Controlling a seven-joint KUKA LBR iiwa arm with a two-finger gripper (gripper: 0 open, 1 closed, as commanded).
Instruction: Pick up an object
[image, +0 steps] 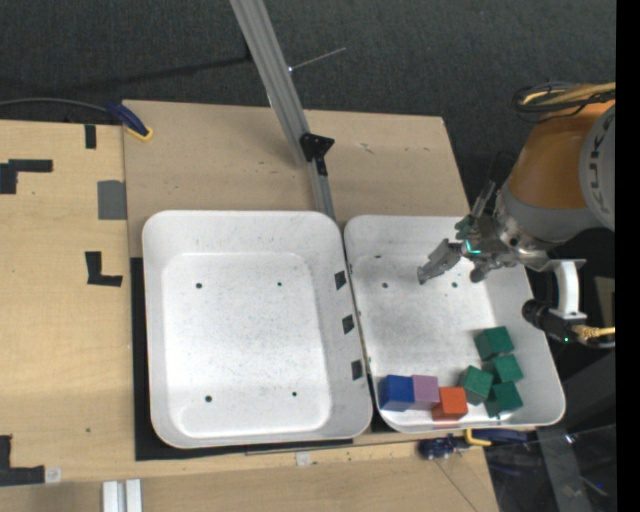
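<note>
Blue block (397, 390), purple block (426, 389), orange block (452, 402), green blocks (495, 370) clustered, claw (458, 262) apparently spread, above right bin (400, 300).

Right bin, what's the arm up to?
The arm reaches in from the right, with its tool over the upper part of the right bin. Nothing shows between its fingers. The blocks sit apart from it, bunched in the bin's lower right corner: blue, purple, orange and a cluster of green ones. The pick is not yet done. The left bin is beside it.
</note>
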